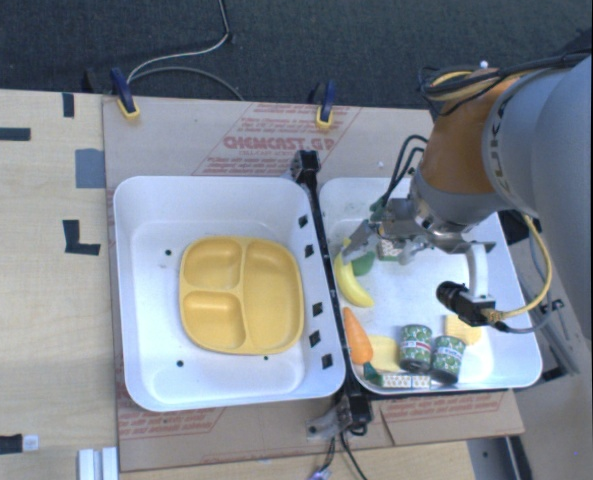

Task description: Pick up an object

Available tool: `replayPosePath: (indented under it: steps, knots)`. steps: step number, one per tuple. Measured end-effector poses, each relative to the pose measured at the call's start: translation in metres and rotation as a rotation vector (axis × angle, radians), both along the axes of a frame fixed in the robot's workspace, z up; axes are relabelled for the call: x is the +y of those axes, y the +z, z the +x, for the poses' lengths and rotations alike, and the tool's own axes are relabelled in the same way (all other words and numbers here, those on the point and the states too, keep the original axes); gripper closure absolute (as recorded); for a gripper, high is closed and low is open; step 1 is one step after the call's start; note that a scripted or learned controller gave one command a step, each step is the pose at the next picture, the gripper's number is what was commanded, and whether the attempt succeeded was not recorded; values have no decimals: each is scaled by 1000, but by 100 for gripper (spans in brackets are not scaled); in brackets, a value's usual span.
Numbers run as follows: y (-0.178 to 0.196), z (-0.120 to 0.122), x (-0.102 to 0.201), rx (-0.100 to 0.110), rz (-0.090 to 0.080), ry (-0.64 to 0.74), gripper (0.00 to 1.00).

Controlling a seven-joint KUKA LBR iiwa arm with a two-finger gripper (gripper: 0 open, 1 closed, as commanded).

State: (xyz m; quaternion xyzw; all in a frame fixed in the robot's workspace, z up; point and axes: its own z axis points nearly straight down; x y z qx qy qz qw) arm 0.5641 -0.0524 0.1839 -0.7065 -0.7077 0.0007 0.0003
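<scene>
My arm (pixel 496 148), grey with the orange band, reaches in from the right and hangs low over the right bin (pixel 521 373), so the reach looks done and the grasp itself is what is left, as far as I can judge. The table (pixel 36 268) carries both white bins side by side; the left bin (pixel 136 208) holds a yellow divided plate (pixel 242 294), which lies flat and well apart from me. Everything I might take sits in the right bin. My claw (pixel 388 236) is down near the bin's upper left part, just above the banana (pixel 353 282), and something small and green (pixel 389 249) shows right at its tip. Whether that green piece is actually between my fingers or merely lying under them I cannot tell, and I cannot tell either whether the claw is apart or together; the wrist hides it. So I count nothing as lifted yet. Below the banana lies a carrot (pixel 357 337) along the bin's left wall, with its green top toward the near edge. Beside it stand two small cans (pixel 431 350), touching each other, and a pale yellow block (pixel 463 329) rests just beyond them. The likeliest candidate, I judge, is the green piece or the banana beside it.
</scene>
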Motion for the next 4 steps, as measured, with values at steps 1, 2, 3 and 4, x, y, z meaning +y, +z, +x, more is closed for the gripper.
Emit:
replayPosePath:
  steps: [1,2,3,4]
  knots:
    - [-63,19,-46,2,-1,-2,0]
    - [1,3,-3,-1,1,0,0]
    - [0,3,-3,0,0,0,0]
    - [0,3,-3,0,0,0,0]
